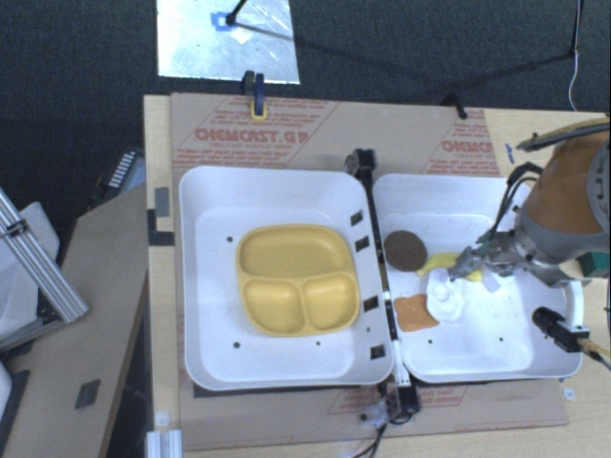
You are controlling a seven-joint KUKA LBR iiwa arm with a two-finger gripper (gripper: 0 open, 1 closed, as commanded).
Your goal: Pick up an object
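Cardboard sheet [286,127] under both bins; dark carpet [76,46]; gripper [470,265] state unclear.

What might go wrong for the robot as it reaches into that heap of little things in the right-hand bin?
The white object, yellow object, orange piece and brown disc lie bunched together, so the gripper could catch two at once or push one away. The cluster also sits near the divider between the bins, which the arm might bump.

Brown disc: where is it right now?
The brown disc lies in the right bin, near its left wall, just above the orange piece and left of the gripper.
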